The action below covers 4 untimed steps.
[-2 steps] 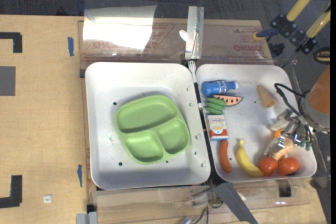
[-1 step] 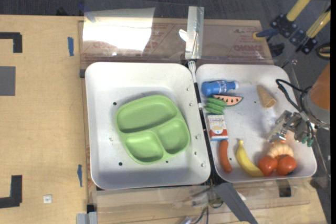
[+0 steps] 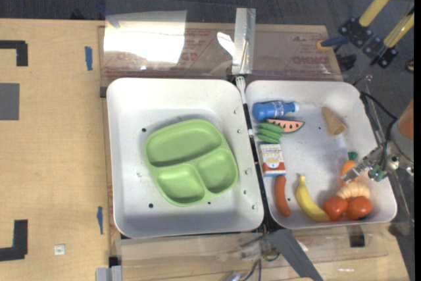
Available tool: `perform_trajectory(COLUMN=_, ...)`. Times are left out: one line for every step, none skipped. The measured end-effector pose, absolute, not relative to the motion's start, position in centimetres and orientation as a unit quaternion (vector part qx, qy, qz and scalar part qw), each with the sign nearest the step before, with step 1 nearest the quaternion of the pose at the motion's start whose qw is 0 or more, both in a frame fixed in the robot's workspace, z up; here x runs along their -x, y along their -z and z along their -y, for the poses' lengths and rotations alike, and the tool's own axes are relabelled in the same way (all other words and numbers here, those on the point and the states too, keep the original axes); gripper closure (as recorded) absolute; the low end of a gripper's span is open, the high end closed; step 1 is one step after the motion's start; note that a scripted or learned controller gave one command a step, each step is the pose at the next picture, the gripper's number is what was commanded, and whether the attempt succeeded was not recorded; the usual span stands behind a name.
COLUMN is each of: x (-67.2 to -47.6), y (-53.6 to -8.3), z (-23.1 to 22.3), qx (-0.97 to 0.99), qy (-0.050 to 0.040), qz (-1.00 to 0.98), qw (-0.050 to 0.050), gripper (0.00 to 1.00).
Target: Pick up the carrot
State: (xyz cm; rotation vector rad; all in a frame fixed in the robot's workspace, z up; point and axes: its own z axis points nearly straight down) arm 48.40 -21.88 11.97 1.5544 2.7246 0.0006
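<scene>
The carrot [image 3: 346, 169] is a small orange piece with a green top. It lies near the right wall of the right bin [image 3: 316, 145], just above a pale pastry-like toy [image 3: 356, 191]. My gripper [image 3: 367, 172] comes in from the right edge and sits low, right beside the carrot on its right side, touching or nearly touching it. The view is too small there to tell whether the carrot is held.
The right bin also holds a blue bottle [image 3: 273, 108], a watermelon slice [image 3: 289, 125], a cone [image 3: 333, 120], a small carton [image 3: 272, 159], a red sausage [image 3: 282, 197], a banana [image 3: 308, 201] and two tomatoes [image 3: 347, 208]. A green divided plate [image 3: 191, 160] lies in the left bin [image 3: 125, 141].
</scene>
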Motion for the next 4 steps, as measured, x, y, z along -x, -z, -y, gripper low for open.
perform_trajectory(x=-52.0, y=-9.2, z=20.0, qx=-0.514, qy=-0.0002, qz=-0.858, qw=0.002, gripper=1.00)
perform_trajectory(x=-53.6, y=-15.0, z=12.2, qx=-0.664, qy=-0.0014, qz=-0.748, qw=0.002, gripper=1.00)
perform_trajectory(x=-54.8, y=-27.6, z=20.1, qx=-0.490, qy=-0.0004, qz=-0.872, qw=0.007, gripper=1.00)
perform_trajectory(x=-54.8, y=-27.2, z=19.8, qx=-0.489, qy=0.0000, qz=-0.872, qw=0.003, gripper=0.00)
